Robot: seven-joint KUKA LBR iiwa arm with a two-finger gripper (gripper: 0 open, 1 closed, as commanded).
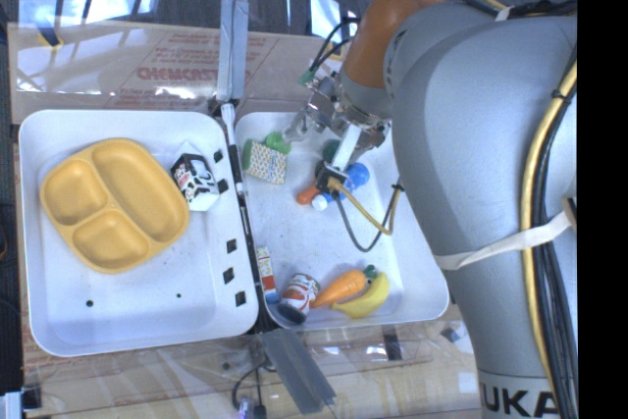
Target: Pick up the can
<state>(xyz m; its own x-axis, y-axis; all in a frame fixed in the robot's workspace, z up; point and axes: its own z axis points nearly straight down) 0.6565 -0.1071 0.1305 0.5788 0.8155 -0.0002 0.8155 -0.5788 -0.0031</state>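
Nearest the camera, the can [299,291] lies on its side in the near corner of the right bin [299,240], on the view's left side of that bin, close against the wall it shares with the other bin. A carrot [342,288] lies just beside the can along the same near wall, and a banana [368,297] touches the carrot on its far-from-can side. Nothing grips the can and it rests on the bin floor, so the pick is not yet done. By my reading the whole grasp is left: the approach, the closing and the lift.

The middle of the right bin is mostly bare floor. Beyond it, toward the far wall, a green patterned sponge [266,162] lies near the shared wall.

The end effector [306,121] hangs over the far end of the right bin, just past the sponge and close to the far wall. I cannot tell whether it is open or shut, because the wrist and its fittings crowd that spot. No object shows in its grasp.

So the can and the end effector sit at opposite ends of the right bin, well apart, with the bare floor between them. The can is toward the camera from the end effector. To reach it, I judge the arm must travel the length of the bin toward the near wall. It must then come down beside the carrot, which leaves little room on that side.
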